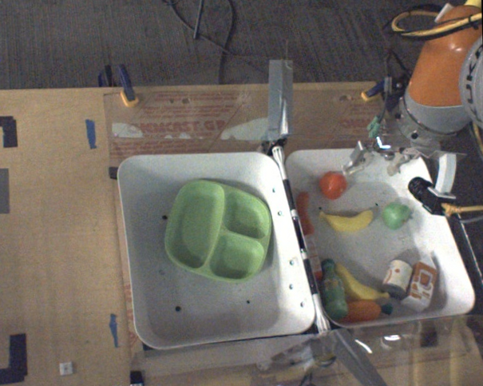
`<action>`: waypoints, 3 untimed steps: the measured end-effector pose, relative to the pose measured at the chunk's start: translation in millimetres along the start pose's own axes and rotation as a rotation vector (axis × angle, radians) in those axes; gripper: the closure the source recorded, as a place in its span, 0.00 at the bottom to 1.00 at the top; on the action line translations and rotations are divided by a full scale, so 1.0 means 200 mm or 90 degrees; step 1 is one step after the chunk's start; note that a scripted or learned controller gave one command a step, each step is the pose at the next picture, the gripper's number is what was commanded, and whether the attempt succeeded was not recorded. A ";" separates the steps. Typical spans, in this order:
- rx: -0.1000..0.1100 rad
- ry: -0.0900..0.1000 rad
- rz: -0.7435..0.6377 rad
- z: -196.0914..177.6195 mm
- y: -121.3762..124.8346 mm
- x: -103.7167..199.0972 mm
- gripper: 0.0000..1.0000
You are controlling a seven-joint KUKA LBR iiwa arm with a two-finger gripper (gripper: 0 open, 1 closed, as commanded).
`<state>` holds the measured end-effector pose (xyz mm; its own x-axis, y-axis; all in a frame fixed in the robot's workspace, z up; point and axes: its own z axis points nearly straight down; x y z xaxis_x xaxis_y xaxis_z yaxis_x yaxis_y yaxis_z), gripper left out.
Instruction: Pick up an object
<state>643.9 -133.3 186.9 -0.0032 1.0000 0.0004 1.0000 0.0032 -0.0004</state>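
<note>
The right bin [447, 243] holds several toy foods. A red tomato [333, 184] lies at the back, with a yellow banana [346, 220] and a green fruit [396, 215] in front of it. Along the left wall lies a red stick-shaped item [305, 212]. At the front are a green bottle [334, 290], a second banana [359, 285], an orange carrot [363, 309], a small white can [397, 276] and an orange-and-white carton [422, 284]. My gripper [380, 156] hangs over the bin's back edge, right of the tomato, open with nothing between its fingers.
The left bin [150, 304] holds a green divided plate [219, 229]. A metal divider [295, 226] separates the bins. A black part with a yellow cable [430, 194] hangs by the right bin's right wall. The orange arm band [444, 67] rises at the upper right.
</note>
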 end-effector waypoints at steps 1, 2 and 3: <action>-0.005 -0.001 -0.020 0.49 -0.21 -0.14 0.00; -0.009 -0.004 -0.018 0.43 -0.21 -0.15 1.00; -0.009 -0.004 -0.018 0.43 -0.21 -0.15 0.00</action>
<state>602.4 -164.1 100.4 -0.0311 0.9995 -0.0064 0.9994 0.0312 0.0135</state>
